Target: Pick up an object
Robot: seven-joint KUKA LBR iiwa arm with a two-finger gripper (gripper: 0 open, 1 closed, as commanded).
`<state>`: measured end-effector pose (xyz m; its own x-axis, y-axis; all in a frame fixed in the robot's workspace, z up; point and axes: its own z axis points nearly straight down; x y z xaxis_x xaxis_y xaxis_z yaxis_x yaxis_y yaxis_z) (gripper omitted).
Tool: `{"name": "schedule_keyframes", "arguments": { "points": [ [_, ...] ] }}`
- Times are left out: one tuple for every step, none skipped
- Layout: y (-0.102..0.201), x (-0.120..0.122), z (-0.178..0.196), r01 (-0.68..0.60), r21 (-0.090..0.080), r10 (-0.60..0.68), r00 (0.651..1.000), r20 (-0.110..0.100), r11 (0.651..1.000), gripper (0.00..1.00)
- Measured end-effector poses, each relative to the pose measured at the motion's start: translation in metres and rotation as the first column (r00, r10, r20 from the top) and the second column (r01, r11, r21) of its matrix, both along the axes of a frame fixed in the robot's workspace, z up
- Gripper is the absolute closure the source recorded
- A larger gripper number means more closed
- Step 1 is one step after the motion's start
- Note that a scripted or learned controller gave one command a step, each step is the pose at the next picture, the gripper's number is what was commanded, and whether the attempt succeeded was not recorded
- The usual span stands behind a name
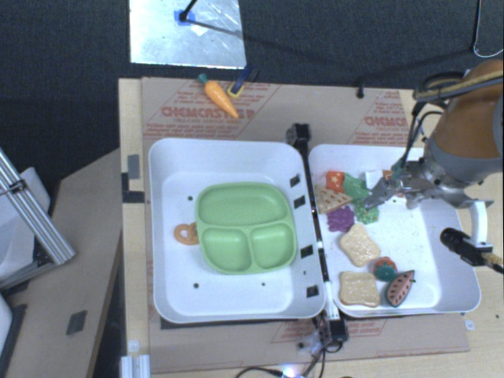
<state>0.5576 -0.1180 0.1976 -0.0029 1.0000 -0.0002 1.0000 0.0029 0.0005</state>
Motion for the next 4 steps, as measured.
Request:
{"name": "schedule_keyframes", "arguments": {
  "points": [
    [0.0, 0.005, -0.043, 0.001, 0.001, -0.001, 1.0, -0.002, 1.0, 0.0],
    [0.003, 0.003, -0.106, 0.002, 0.001, -0.002, 1.0, -0.004, 1.0, 0.0],
    [0.002, 0.004, -0.112, 0.002, 0.0, -0.002, 1.0, 0.001, 1.0, 0.0],
    [0.003, 0.006, -0.1, 0.002, 0.002, -0.002, 1.0, 0.005, 1.0, 1.0]
  ]
}}
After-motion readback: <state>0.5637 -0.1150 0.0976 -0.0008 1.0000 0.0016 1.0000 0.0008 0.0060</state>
